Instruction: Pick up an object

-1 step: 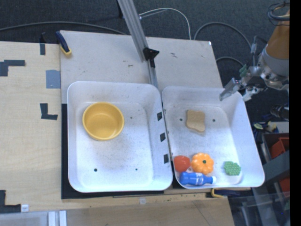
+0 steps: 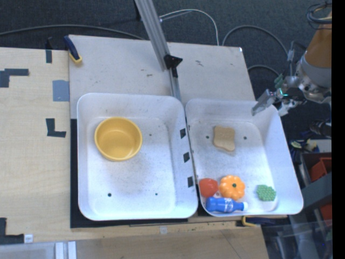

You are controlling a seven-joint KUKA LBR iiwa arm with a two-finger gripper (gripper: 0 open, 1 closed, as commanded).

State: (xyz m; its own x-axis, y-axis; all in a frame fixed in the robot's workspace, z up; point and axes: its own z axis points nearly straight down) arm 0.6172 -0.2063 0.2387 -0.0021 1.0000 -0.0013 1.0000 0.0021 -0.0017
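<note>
Since the task names no particular object, the likeliest pick is the tan bread slice (image 2: 224, 138), which lies flat and alone toward the far middle of the right bin (image 2: 280, 144); it looks light, fairly stiff and matte, so a pinch across its narrower width should hold without slipping. Along the near wall of that bin sit a red tomato (image 2: 208, 187), an orange pumpkin (image 2: 232, 187), a blue bottle (image 2: 225, 205) lying on its side and a green knobbly piece (image 2: 265, 192); the first three touch or nearly touch, all seem small, smooth toy plastic, rounded and prone to roll, and the wall crowds them. In the left bin (image 2: 86, 161) a yellow bowl (image 2: 118, 138) stands upright with open floor all around, though its thin rim is the only grip. From the right, the gripper (image 2: 268, 102) hangs above the far right rim of the right bin, and whether it is open or closed I cannot tell; nothing is visibly held.
</note>
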